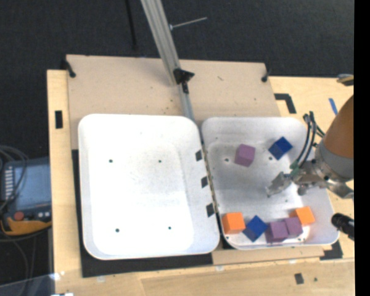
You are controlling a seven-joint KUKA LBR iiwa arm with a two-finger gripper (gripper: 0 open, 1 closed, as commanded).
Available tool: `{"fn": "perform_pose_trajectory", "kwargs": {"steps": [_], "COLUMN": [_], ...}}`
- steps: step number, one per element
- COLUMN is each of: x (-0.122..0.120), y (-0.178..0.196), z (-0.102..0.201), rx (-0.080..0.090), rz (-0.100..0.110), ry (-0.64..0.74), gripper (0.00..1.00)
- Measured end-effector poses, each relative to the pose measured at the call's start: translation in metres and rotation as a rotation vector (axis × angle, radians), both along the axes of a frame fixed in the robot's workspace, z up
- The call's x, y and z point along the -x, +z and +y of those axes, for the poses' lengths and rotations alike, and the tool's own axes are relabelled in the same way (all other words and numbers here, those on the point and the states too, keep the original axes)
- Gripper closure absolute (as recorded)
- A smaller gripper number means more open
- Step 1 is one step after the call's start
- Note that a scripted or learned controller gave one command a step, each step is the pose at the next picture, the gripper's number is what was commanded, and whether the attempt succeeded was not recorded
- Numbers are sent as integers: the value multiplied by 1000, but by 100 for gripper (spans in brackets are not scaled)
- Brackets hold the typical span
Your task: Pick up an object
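Camera view, fixed overhead at a slant: two shallow white bins side by side on a tan wooden bench. Left white bin shows bare floor with a few small dark dots. Right white bin holds all the blocks. Small purple cube sits in the upper middle of the right bin, small blue cube just to its right, the two apart. Along the near edge of the right bin: orange cube at left, second blue cube touching or nearly touching it, then a pair of purple cubes packed together, and a second orange cube just above-right of that pair. Grey arm with orange band comes in from the right edge, cables running along it. Two-finger gripper hangs over the bare mid-right floor of the right bin, between the upper cubes and the lower row, well apart from each. Nothing visible between the fingers; jaws seem slightly parted but the metal blurs against the bin, so cannot tell for certain. Slanted grey metal pole crosses the top centre. Handheld pendant with screen lies at far left off the bench.
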State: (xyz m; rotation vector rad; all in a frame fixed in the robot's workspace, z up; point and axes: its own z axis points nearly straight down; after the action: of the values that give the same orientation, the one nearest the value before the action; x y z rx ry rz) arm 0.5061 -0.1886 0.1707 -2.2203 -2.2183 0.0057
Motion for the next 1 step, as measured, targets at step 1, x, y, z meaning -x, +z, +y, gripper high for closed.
{"fn": "perform_pose_trajectory", "kwargs": {"steps": [1], "x": [-1], "y": [-43], "z": [-4], "rx": [1], "rz": [-2], "ry": [-1], "gripper": [0]}}
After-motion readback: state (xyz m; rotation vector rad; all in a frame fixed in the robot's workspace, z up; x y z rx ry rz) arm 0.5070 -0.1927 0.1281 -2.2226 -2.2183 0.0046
